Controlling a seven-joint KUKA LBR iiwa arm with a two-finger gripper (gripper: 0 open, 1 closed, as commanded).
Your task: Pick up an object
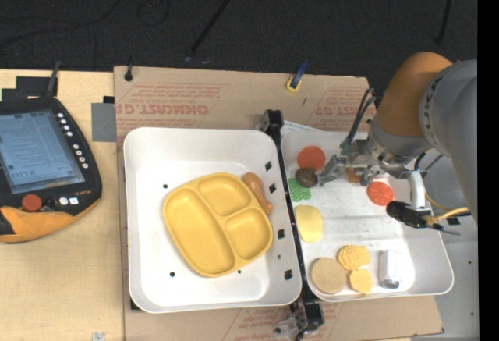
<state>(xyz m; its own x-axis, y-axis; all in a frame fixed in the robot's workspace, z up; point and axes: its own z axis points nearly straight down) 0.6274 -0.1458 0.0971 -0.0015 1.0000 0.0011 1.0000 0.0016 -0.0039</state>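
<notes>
The right bin point(425, 273) holds several toy foods: a red disc point(312, 156), a brown piece point(306, 175), a green leafy piece point(299, 190), a pale yellow lump point(309, 222), a yellow waffle round point(353, 257), a tan cookie point(327, 275), a small yellow round point(361, 281), a grey-white block point(388, 268) and a red round piece point(380, 193). My gripper point(347, 167) hangs low over the bin's upper middle, between the brown piece and the red round piece. It sits just right of the red disc.
The left bin point(148, 253) carries a yellow divided plate point(217, 222) with a sausage point(258, 191) at its upper right edge. A black divider point(284, 207) separates the bins. A teach pendant point(43, 168) lies at the far left. The grey arm point(437, 121) covers the right bin's upper right.
</notes>
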